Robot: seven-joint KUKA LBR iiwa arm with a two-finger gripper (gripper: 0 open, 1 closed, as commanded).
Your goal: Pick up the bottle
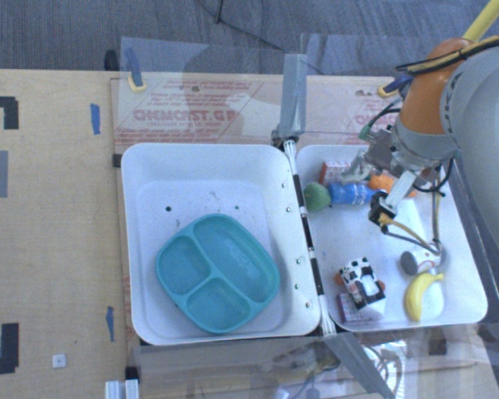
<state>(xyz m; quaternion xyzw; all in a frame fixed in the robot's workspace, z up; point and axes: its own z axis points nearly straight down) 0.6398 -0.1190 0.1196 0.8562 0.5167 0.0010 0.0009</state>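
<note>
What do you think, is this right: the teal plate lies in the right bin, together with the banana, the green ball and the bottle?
No. The camera view shows the teal plate in the left bin, apart from them. The banana, the green ball and the bottle do lie in the right bin.

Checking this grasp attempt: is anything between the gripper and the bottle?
Nothing visible does. The gripper is over the end of the blue bottle nearer the arm. The green ball lies by its far end, out of the way.
</note>
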